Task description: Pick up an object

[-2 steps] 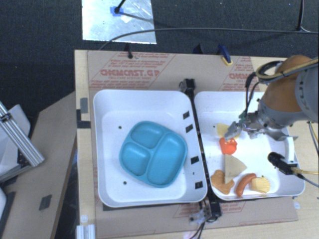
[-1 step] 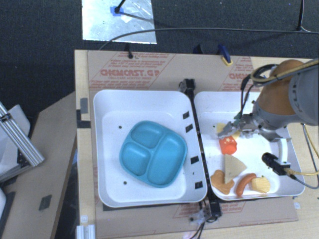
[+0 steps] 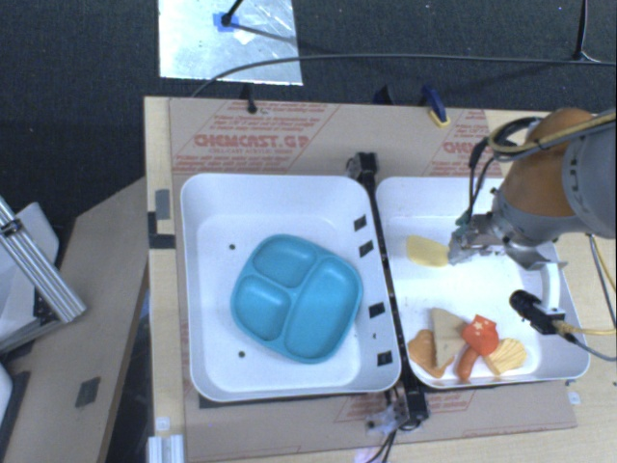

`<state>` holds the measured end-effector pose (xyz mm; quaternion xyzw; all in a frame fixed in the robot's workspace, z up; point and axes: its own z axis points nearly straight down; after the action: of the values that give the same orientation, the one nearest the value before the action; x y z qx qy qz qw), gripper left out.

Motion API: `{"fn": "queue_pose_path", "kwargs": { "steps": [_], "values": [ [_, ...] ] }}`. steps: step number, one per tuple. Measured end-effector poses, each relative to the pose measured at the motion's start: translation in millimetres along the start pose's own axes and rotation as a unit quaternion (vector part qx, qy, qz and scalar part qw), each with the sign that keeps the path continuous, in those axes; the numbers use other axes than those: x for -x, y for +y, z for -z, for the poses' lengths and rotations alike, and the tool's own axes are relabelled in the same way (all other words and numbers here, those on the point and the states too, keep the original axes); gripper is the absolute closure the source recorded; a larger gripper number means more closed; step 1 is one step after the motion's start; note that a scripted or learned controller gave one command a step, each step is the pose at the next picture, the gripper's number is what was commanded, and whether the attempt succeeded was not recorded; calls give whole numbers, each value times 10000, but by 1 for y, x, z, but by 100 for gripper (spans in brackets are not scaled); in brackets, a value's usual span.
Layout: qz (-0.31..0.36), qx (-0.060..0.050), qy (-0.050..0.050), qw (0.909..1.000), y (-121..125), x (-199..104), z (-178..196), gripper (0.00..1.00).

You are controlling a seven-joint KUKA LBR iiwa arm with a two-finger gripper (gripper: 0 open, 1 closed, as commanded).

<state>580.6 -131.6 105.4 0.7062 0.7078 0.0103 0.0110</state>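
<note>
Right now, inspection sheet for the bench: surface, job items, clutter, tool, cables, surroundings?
Surface: two white bins side by side, left bin, right bin, on a printed board.
Job items: pale yellow piece mid right bin; toy food pile at its near edge.
Clutter: blue divided plate in left bin.
Tool: tool low in right bin, beside the yellow piece; finger state unclear.
Cables: black cable across the floor behind.
Surroundings: dark carpet, silver sheet.

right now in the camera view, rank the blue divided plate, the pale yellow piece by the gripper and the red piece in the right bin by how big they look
1. blue divided plate, clearly largest
2. pale yellow piece
3. red piece

The last two look close in size, so their order is unsure.
</note>
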Motion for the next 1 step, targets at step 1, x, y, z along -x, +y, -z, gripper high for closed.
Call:
{"fn": "queue_pose_path", "kwargs": {
  "steps": [1],
  "values": [
    [15,-120,-1,9999,10,-7,49,100]
  ]
}}
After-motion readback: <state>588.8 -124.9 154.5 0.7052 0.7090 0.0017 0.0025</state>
